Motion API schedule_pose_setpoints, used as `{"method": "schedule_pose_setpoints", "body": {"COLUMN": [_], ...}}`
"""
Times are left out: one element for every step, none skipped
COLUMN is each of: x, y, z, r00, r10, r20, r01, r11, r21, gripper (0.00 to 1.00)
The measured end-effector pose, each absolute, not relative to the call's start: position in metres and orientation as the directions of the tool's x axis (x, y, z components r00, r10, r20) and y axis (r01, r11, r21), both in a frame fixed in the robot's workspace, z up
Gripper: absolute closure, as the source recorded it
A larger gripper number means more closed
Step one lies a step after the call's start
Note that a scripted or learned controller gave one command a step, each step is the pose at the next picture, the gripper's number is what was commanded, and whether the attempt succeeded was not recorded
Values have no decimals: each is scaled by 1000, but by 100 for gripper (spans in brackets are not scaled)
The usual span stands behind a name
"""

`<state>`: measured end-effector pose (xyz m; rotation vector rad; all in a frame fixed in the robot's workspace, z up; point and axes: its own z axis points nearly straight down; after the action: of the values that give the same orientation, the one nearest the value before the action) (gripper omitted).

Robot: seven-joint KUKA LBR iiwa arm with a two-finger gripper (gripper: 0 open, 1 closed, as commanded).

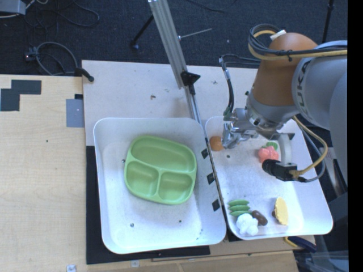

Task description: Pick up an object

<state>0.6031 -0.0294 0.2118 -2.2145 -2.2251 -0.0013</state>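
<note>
The hand (229, 139) hung beside a small orange object (216, 143) in the right bin (317, 222); its grip could not be told; next, a centred descent seemed needed.

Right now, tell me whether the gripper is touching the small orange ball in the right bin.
Cannot tell. In the camera view the gripper sits right beside the orange ball near the right bin's left wall, overlapping its edge; no clear gap or contact shows.

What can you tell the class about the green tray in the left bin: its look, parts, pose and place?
The green tray is a pale green, plastic-looking plate with rounded corners and three compartments: one long one across the top, two smaller below. It lies flat, slightly turned, in the middle of the left bin, resting on the bin's floor. Its compartments hold nothing.
</note>
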Motion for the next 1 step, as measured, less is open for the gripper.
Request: {"method": "schedule_pose_setpoints", "body": {"x": [617], "y": [16], "z": [218], "r00": [-4], "r10": [1000], "r20": [2], "r01": [1000], "r11": [4], "r21": [-1], "gripper": [100]}}
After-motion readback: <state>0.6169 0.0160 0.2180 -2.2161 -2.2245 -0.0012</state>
